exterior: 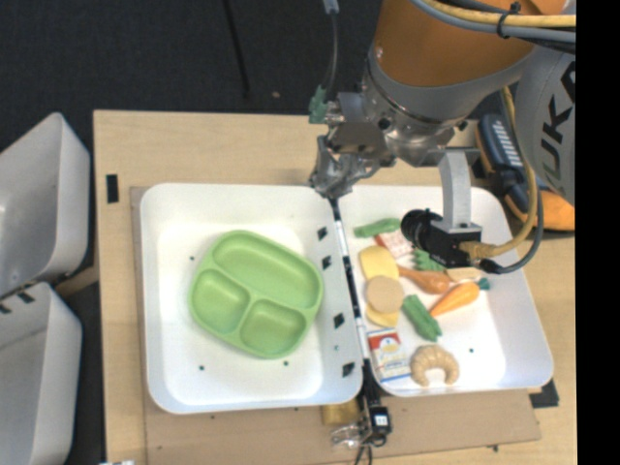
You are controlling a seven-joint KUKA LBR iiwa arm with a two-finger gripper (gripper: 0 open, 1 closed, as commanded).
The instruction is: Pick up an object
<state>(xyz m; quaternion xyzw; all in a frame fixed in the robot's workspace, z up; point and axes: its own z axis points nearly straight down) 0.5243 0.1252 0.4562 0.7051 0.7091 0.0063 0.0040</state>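
At the far edge of the two bins, over the top of the divider between them, the gripper hangs with its fingertips pointing down. The fingers look drawn close together, and nothing is visible between them; the gap is too small and dark to judge with certainty.

All candidate objects lie in the right bin, clustered against the divider side. Nearest the gripper is a green bean pod. Further toward the near edge sit a yellow cheese wedge, a round tan biscuit, a carrot, a small green piece, a small carton and a croissant. The left bin carries a green divided plate.

Recommended procedure: select an item with free space on two sides, such as the croissant. Open the fingers fully before descent, centre over the item, and descend vertically. Avoid the crowded middle, where neighbouring items touch.

Arm pose: the grey wrist stands steeply above the bench, with the orange band directly above it, leaning in from the right.
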